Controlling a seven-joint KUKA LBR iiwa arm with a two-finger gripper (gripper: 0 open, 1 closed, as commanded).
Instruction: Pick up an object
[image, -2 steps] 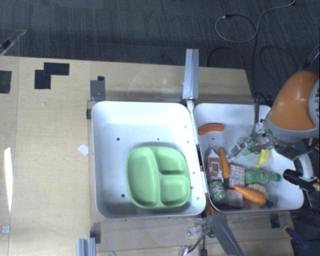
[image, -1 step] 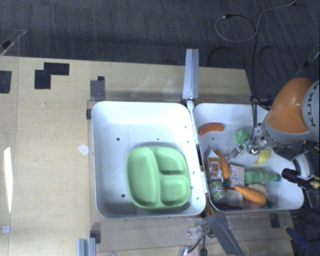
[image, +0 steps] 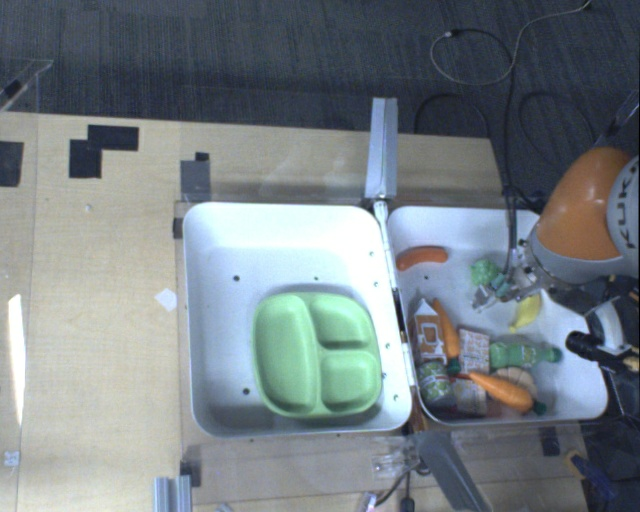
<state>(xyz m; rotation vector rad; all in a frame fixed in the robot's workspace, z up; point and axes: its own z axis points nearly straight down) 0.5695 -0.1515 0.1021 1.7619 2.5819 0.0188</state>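
My gripper (image: 497, 291) hung low in the right bin (image: 590, 400), by its far right edge, beside a yellow banana (image: 526, 312); grip state unreadable. Likely positioned for that pick.

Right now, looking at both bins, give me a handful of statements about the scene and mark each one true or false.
1. The green divided tray lies in the left bin. True.
2. The sausage lies in the left bin beside the tray. False: it lies in the right bin, near its far left corner.
3. The gripper is over the right bin. True.
4. The carrot rests on the green tray. False: it lies in the right bin, near its front edge.
5. The yellow banana lies in the right bin close to the gripper. True.
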